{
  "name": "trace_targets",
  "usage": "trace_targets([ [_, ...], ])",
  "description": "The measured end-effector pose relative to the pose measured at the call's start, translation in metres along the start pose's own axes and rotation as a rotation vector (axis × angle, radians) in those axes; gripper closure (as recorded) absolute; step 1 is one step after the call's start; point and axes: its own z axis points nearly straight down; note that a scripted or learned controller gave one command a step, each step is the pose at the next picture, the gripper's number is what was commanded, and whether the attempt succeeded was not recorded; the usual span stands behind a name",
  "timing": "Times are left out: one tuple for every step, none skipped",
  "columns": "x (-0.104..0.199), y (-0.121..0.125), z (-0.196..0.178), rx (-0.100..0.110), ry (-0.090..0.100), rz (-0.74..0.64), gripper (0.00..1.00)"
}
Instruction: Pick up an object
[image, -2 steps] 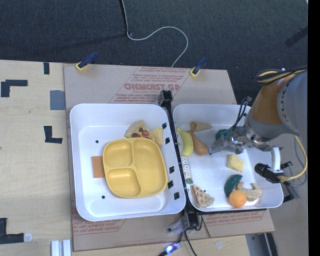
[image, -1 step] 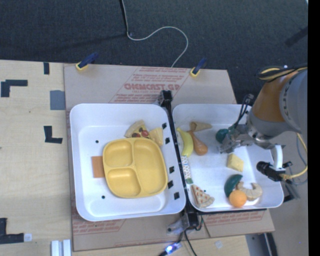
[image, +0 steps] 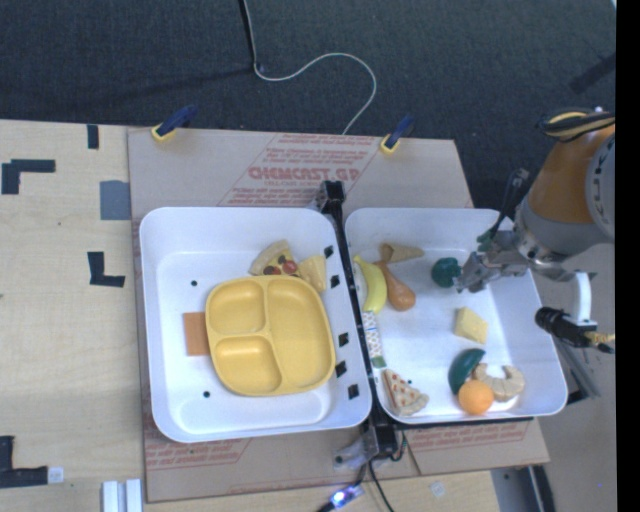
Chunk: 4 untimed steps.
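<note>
My claw (image: 468, 277) hovers beside the small dark-green round toy (image: 445, 270); grip state unclear.
I should centre over it, then descend straight.

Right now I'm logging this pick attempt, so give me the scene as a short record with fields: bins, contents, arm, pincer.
left bin: yellow tray, pizza slice, orange card partly under the tray
right bin: banana, drumstick, green ball, cheese, orange, mushroom, green piece, wedge
arm: reaching in from the right over the right bin
pincer: low, just right of the green ball; nothing seen between its fingers
fingers: open or shut cannot be told
</note>
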Motion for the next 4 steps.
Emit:
trace_targets([
  [-0.003, 0.001, -0.043, 0.001, 0.000, 0.000, 1.00],
  [-0.002, 0.002, -0.084, 0.000, 0.000, -0.001, 1.00],
  [0.053, -0.011, -0.093, 0.003, 0.003, -0.005, 1.00],
  [0.105, -0.024, -0.100, 0.004, 0.003, -0.006, 1.00],
])
